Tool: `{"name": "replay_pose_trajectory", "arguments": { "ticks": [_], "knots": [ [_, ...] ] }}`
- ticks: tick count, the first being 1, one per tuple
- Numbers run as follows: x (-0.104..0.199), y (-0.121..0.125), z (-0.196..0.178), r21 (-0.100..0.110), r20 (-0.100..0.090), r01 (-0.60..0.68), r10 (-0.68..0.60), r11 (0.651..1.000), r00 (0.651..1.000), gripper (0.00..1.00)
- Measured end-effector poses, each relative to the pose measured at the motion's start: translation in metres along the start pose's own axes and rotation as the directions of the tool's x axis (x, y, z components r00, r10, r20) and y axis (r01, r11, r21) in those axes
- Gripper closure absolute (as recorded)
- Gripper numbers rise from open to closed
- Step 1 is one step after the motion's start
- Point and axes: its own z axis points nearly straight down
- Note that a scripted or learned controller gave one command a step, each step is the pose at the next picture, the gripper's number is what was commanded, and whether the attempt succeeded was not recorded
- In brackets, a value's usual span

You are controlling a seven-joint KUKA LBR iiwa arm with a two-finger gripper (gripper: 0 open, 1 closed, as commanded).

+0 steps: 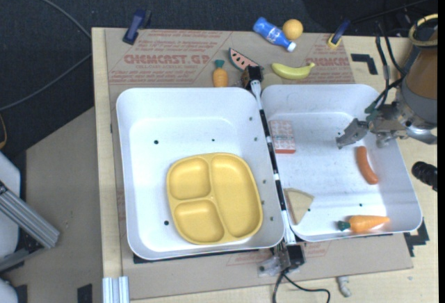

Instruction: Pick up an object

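The right bin [327,103] holds a red-orange sausage [366,165] near its right wall. A carrot [366,223] lies at the front right, a tan wedge [299,203] at the front left, and a small pink and white packet [282,137] by the left wall. My gripper [366,135] hangs over the right side of this bin, just behind the sausage. It is open, its two dark fingers [348,135] are spread apart, and nothing sits between them.
A yellow divided plate [214,196] lies in the left bin [139,121]. Behind the bins on the board lie a banana [292,70], a blue bottle [273,33], an orange ball [293,28], a watermelon slice [240,58] and a small orange toy [220,76].
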Motion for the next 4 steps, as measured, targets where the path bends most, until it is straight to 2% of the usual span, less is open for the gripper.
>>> {"name": "replay_pose_trajectory", "arguments": {
  "ticks": [1,2,3,4],
  "knots": [
    [-0.053,0.016,0.058,0.002,0.001,-0.001,0.001,1.0,1.0,0.0],
    [-0.047,0.028,0.097,0.004,-0.007,0.003,-0.003,1.0,1.0,0.0],
    [-0.048,0.029,0.086,0.0,-0.003,0.002,-0.002,1.0,1.0,1.0],
    [0.006,0.094,0.099,-0.007,0.0,0.002,-0.002,1.0,1.0,1.0]
  ]
}}
